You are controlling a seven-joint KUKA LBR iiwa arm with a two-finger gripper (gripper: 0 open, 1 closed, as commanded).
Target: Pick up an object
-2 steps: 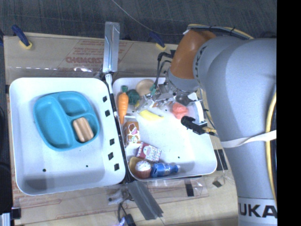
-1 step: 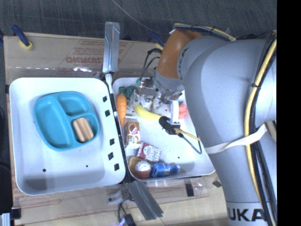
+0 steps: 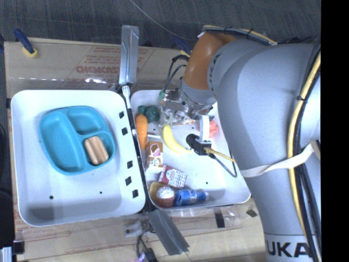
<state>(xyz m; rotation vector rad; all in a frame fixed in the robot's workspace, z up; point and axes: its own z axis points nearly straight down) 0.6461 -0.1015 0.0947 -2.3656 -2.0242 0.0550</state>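
Just below gripper (image 3: 175, 113), banana (image 3: 172, 140)

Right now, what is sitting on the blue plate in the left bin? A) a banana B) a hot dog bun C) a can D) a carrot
B: the hot dog bun lies in the blue plate's right compartment; the banana and carrot lie in the right bin.

Gripper (image 3: 175, 112) above banana (image 3: 171, 140)

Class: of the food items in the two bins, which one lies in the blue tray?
The hot dog, in the blue tray; the carrot and banana lie in the right bin.
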